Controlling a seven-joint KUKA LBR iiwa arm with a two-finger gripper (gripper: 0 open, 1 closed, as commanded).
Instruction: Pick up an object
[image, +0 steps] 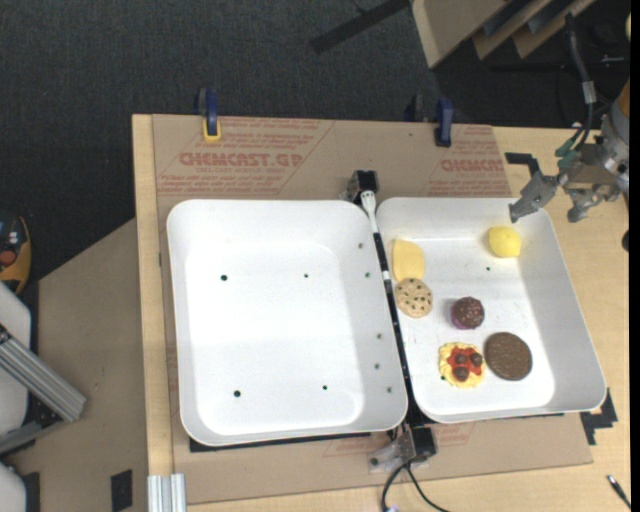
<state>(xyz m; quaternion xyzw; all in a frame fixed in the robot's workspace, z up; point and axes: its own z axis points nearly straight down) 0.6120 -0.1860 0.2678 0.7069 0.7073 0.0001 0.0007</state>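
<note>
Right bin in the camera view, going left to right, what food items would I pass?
Pale yellow slab → chocolate chip cookie → fruit tart → dark brown cookie.

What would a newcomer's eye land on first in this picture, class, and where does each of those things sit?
The eye goes first to the cluster of toy foods in the right bin: a yellow ball near the far edge, a pale yellow slab above a chip cookie, a dark purple piece, a fruit tart and a brown disc. Next comes the gripper, open, poised over the bin's far right corner, close to the ball.
</note>
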